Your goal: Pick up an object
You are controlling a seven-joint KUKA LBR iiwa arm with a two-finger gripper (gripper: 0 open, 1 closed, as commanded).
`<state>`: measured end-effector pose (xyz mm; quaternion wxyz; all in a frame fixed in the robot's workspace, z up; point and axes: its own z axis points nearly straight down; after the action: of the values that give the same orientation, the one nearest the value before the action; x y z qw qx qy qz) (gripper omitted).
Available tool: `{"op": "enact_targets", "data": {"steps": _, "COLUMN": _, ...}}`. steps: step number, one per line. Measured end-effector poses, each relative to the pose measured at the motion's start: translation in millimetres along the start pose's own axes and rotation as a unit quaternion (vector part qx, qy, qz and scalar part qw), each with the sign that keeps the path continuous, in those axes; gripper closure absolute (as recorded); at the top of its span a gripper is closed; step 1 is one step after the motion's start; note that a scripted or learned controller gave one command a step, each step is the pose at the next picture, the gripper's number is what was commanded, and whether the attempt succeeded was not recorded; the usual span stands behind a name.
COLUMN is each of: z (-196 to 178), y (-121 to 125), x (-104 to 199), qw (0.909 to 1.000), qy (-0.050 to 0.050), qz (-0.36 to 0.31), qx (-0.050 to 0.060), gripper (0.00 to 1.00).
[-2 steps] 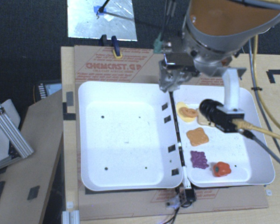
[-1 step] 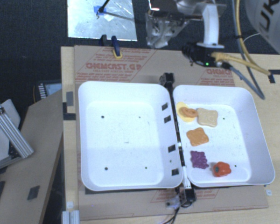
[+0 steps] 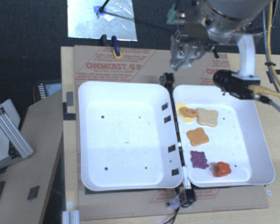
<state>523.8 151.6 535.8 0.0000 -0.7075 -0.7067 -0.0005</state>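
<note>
The tool [image 3: 184, 59] is hanging high over the far edge of the table [image 3: 46, 139], just behind the seam between the two shallow white plastic bins; whether it is apart or together cannot be told from this slant, and nothing is showing between its tips. All pickable things are lying in the right bin [image 3: 256, 139], crowded toward its left wall: one yellow-and-orange round foam piece [image 3: 186, 112], one pale beige toast-shaped foam slice [image 3: 207, 117] touching or just beside it, one flat orange foam square [image 3: 197, 136] near the middle, one knobbly purple grape-like cluster [image 3: 199, 160] and one small red pepper-shaped toy [image 3: 221, 169] near the front. That is five objects, one of each, and two bins; the left bin [image 3: 126, 134] is carrying only a few dark specks. Risks, as a judgement: the pieces are looking flat and thin, so a straight-down close is likely skidding over them or pinching air. The round piece and the toast slice are sitting so close that a descent between them may be nudging both away or catching two at once. Anything hugging the left wall is leaving one side of the tool little room, so it may be landing on the rim or the black clips along the seam. The red pepper is standing taller and apart, probably the safest target.
</note>
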Motion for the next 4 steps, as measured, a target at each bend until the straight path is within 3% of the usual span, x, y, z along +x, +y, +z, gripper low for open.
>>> {"op": "enact_targets", "data": {"steps": 1, "z": 88, "y": 9, "x": 45, "qw": 1.0000, "qy": -0.001, "qz": -0.004, "qx": 0.004, "gripper": 1.00}}
{"op": "enact_targets", "data": {"steps": 2, "z": 30, "y": -9, "x": 42, "qw": 1.0000, "qy": 0.001, "qz": -0.004, "qx": -0.003, "gripper": 1.00}}
{"op": "enact_targets", "data": {"steps": 3, "z": -1, "y": -36, "x": 73, "qw": 1.0000, "qy": 0.001, "qz": -0.005, "qx": -0.002, "gripper": 1.00}}
{"op": "enact_targets", "data": {"steps": 4, "z": 1, "y": -35, "x": 71, "qw": 1.0000, "qy": 0.000, "qz": -0.003, "qx": 0.000, "gripper": 0.00}}
